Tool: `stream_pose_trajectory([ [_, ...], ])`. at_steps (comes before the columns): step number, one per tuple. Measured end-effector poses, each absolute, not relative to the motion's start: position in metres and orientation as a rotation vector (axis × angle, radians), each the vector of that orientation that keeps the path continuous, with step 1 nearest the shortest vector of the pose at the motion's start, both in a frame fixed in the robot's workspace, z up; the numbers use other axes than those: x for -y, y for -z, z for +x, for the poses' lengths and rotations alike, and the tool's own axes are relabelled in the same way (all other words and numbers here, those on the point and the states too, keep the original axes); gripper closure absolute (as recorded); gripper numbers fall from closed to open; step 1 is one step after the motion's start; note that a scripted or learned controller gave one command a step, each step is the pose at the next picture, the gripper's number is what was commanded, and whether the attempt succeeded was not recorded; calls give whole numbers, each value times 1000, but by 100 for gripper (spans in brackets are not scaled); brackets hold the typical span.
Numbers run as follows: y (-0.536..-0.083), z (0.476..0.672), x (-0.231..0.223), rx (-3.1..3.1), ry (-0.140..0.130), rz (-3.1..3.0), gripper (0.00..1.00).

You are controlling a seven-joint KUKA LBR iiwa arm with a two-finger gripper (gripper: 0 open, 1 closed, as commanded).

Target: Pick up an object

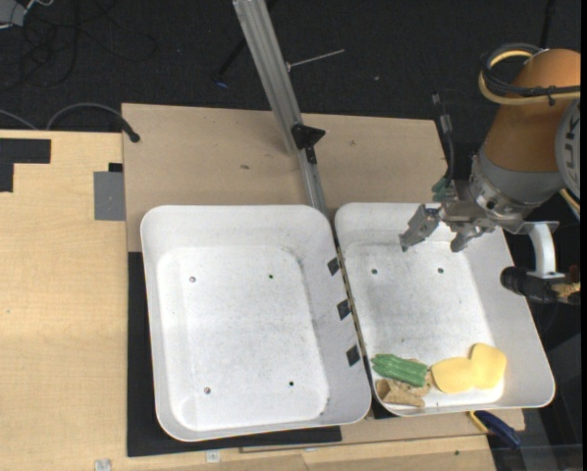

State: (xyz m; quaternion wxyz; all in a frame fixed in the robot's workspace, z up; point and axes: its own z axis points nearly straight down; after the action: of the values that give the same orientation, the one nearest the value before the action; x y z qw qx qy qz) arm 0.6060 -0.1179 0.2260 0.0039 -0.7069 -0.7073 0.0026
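My gripper (437, 235) hangs over the far part of the right bin (421, 292), its two fingers spread open with nothing between them. At the bin's near edge lie a green vegetable-shaped object (400, 368), a yellow object (469, 370) and a small tan object (403, 392). All three sit well below the gripper in the view, apart from it.
The left bin (237, 312) stands beside the right one, with black clips (343, 308) along the shared rim. A slanted metal rail (276, 86) rises behind the bins. The grey arm with its orange band (529, 116) reaches in from the right.
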Motion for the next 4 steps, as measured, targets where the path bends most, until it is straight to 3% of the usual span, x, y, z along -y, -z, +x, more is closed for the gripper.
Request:
stream_pose_trajectory([
  [2, -116, 601, 113, 2214, -9, -2217, 0],
  [3, -131, 603, 115, 2208, -3, -2230, 100],
  [4, -175, 602, 110, 2222, 2, -2222, 100],
])
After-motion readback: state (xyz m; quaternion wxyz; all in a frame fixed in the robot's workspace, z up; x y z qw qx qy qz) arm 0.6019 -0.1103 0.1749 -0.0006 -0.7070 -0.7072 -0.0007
